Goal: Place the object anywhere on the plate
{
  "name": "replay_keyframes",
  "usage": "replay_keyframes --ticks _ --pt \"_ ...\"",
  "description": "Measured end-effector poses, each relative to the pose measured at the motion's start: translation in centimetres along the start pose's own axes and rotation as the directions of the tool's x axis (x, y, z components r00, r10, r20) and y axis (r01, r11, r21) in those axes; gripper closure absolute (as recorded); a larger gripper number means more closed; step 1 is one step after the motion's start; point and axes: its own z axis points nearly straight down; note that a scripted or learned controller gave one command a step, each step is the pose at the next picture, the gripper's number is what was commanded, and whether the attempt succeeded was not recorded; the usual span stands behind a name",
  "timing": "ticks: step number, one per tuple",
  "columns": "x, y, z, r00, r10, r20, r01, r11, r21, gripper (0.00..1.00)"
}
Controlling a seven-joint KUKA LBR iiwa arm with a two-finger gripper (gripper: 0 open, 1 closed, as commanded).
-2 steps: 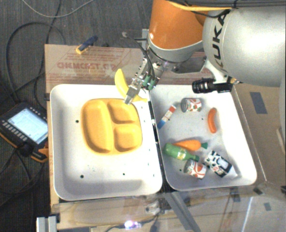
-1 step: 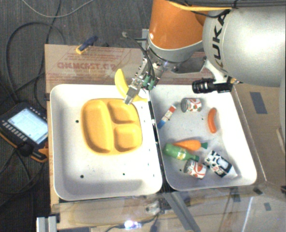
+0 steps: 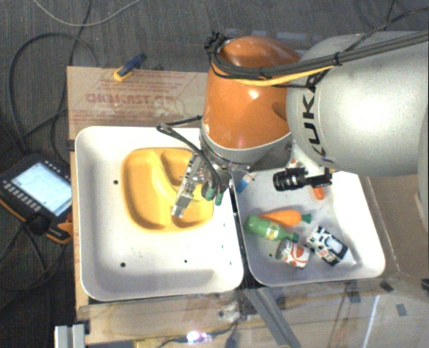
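Plate (image 3: pixel 148 187) is yellow, divided, in left bin (image 3: pixel 98 230).

You get bright, even overhead light: the white bins (image 3: pixel 156 274) nearly wash out, the orange band (image 3: pixel 247 93) carries soft glare, and the gripper (image 3: pixel 193 191) looks perhaps slightly blurred.

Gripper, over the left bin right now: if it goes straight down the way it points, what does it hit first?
Most likely the yellow plate. The gripper points down over the plate's right part, near its rim. Height above it is hard to judge from this slanted view.
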Motion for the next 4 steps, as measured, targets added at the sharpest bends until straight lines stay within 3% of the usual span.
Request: replay_keyframes --ticks 1,2,3,4 --pt "-0.1 0.0 -0.9 1.0 0.003 -0.001 -0.003 1.0 -0.002 1.0" --pt "-1.1 -2.4 -2.3 0.994 -0.112 0.004 0.112 0.994 0.0 1.0" --pt "-0.9 0.2 -16.4 0.917 -0.399 0.007 0.399 0.917 0.0 1.0" --pt "2.0 -2.4 -17.7 0.952 -0.305 0.006 0.305 0.952 -0.002 1.0"
